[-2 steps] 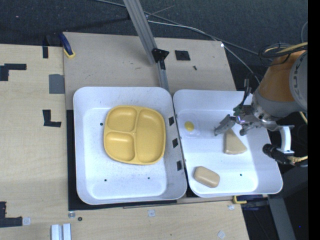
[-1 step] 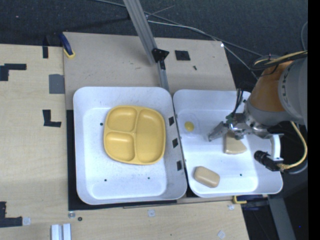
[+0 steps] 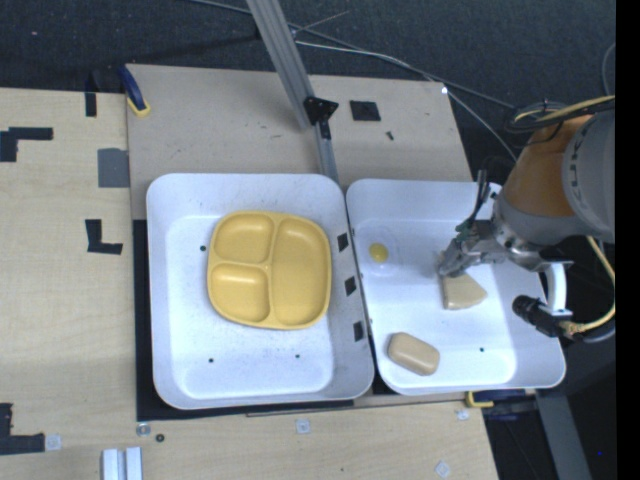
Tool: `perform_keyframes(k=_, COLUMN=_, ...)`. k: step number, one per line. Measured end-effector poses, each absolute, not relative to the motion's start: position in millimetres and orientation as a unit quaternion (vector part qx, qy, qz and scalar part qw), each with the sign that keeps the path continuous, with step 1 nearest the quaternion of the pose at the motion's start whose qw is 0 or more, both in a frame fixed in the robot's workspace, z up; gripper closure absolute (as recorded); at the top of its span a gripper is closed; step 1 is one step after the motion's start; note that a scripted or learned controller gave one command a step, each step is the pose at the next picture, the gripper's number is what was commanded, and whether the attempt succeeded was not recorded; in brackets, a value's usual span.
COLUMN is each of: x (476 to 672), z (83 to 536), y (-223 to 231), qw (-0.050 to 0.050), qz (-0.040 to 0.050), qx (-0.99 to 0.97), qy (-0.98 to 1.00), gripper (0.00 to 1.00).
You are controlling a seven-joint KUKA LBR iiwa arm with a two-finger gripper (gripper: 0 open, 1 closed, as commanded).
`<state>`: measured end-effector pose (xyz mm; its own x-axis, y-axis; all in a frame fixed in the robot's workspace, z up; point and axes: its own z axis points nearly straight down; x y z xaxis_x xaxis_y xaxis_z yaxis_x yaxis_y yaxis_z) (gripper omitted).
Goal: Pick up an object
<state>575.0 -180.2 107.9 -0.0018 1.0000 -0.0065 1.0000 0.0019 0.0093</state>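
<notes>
Arm reached in from the right, gripper [image 3: 458, 264] low in the right bin [image 3: 500, 368], just above a pale tan wedge-shaped block [image 3: 464, 293] and apparently touching its top. Couldn't tell whether the jaws were apart or together. Tan oval piece [image 3: 413, 353] lay near the front, small yellow ball [image 3: 378, 253] left. Yellow divided plate [image 3: 270, 269] sat in the left bin [image 3: 180, 368].

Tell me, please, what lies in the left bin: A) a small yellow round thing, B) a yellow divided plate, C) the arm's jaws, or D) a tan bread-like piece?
B: the yellow divided plate sits alone inside the left bin, while the two tan pieces and the small yellow round thing lie in the right bin.
</notes>
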Motion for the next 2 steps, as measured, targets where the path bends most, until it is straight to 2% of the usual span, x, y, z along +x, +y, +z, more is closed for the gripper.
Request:
perform_keyframes(k=1, x=579.6, z=170.0, y=-176.1, qw=0.002, qz=0.0010, qx=0.706, qy=0.708, gripper=1.00)
perform_keyframes(k=2, x=580.3, z=208.1, y=-175.8, qw=0.001, qz=0.0006, qx=0.707, qy=0.708, gripper=1.00)
